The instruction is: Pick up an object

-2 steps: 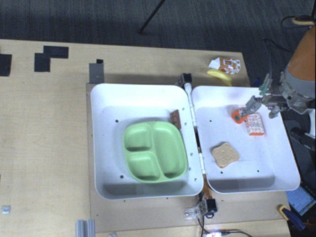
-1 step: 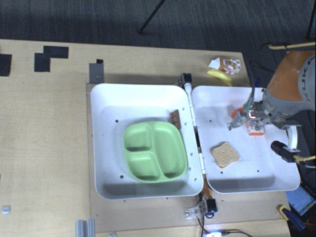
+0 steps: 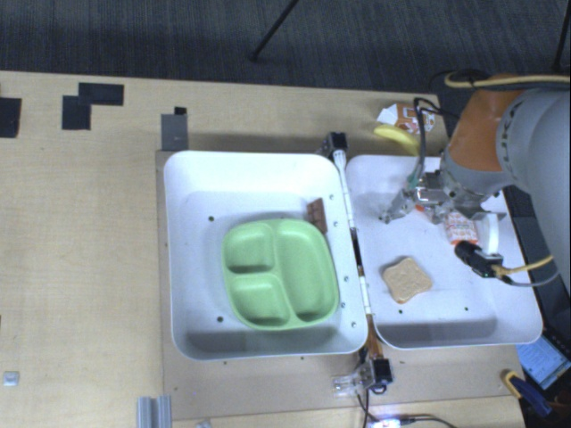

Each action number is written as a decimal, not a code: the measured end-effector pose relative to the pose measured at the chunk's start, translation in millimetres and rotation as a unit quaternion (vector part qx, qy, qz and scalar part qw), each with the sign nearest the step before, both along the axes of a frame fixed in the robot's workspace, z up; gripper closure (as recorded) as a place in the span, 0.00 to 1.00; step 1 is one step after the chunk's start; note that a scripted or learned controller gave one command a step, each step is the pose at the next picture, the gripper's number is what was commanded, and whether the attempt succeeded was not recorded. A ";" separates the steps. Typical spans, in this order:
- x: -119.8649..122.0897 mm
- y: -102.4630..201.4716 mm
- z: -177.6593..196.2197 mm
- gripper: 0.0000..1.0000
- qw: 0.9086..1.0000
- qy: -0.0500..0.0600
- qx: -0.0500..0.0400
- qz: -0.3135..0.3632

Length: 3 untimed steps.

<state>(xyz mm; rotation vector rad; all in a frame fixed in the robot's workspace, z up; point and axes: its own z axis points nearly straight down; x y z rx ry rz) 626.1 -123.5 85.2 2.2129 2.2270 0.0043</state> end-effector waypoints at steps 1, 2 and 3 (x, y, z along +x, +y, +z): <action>2.0 0.1 12.4 1.00 1.000 -0.003 0.000 0.001; 43.7 -58.9 39.2 1.00 1.000 -0.001 -0.001 -0.002; 43.7 -57.8 38.8 0.00 1.000 0.000 -0.001 -0.001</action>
